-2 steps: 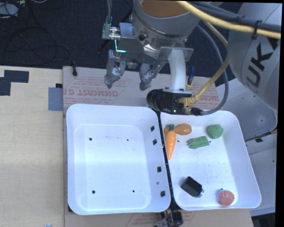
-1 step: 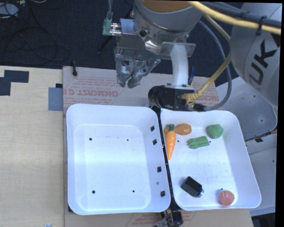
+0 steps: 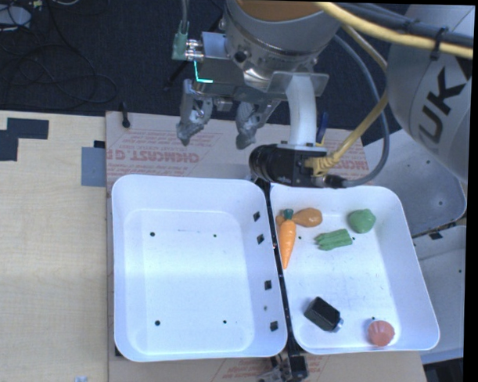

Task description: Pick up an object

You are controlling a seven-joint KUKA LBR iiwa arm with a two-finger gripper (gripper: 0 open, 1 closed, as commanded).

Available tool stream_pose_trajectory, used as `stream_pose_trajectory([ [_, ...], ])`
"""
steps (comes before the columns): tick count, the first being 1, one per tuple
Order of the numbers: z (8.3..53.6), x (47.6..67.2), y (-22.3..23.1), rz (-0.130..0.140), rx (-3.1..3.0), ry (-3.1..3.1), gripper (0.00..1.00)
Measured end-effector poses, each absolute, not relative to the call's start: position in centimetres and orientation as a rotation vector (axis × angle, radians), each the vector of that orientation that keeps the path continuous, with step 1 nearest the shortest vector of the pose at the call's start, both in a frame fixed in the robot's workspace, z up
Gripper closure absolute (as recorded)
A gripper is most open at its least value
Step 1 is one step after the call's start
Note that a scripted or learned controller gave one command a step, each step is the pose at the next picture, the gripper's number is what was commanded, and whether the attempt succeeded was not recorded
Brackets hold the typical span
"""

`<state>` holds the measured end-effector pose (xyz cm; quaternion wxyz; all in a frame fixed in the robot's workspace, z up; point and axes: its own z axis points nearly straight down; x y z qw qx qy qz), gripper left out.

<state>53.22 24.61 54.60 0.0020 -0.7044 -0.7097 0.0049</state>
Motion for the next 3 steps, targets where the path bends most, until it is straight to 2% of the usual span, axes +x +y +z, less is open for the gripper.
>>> stream_pose_trajectory([
  [1,55.5,53.2,24.7,0.021,-2.205,-2.230,1.00],
  [3,57.4,53.1,25.1,0.034,-2.190,-2.239,1.00],
])
